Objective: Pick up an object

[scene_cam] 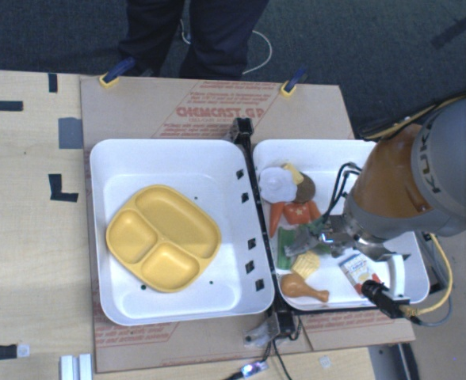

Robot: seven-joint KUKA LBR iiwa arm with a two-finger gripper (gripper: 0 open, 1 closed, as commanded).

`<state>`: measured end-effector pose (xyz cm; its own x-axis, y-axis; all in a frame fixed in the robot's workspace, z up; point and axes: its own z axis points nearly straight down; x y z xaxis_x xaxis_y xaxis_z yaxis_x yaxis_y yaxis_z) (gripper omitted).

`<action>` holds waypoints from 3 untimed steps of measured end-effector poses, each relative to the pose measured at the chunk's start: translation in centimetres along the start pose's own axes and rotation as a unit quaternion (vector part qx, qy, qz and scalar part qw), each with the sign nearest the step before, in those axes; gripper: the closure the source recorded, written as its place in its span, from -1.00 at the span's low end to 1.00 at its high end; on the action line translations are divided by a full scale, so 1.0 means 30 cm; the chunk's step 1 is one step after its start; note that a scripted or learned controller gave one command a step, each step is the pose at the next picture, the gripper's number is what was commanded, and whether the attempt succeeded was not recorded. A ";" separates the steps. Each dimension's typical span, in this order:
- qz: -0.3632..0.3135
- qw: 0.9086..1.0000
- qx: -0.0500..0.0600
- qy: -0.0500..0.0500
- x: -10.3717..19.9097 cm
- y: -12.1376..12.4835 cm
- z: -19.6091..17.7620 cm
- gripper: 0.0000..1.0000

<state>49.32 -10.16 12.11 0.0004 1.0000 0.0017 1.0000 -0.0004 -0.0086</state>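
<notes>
Grey and orange, the arm (411,176) reaches in from the right over the right bin (328,150). The tool (326,236) is low inside that bin, among the toy food items. How far it is open, and what if anything it has hold of, cannot be told.

The tool is over a green item (295,241), which lies near the bin's middle. Just beside it, toward the far wall, lies an orange carrot-shaped piece (277,213) and an orange-red piece (301,210). Beyond these sit a white rounded object (278,184) and a yellow-brown object (303,185). Near the front wall lie a pale yellow piece (305,264) and a tan drumstick (303,287). A small printed packet (356,271) lies to the right of the tool.

The left bin (122,153) holds a yellow divided plate (163,237). Both bins rest on a cardboard sheet (209,109) on the counter (23,236).
</notes>
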 end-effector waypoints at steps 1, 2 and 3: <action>0.000 1.000 -0.003 -0.001 0.002 0.000 0.127 -1.00; -0.001 1.000 -0.004 0.000 0.004 0.003 0.083 1.00; -0.001 1.000 -0.005 -0.001 0.006 0.002 -0.055 1.00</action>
<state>49.41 -10.00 13.76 -0.0012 1.0000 -0.0001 1.0000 0.0012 0.0006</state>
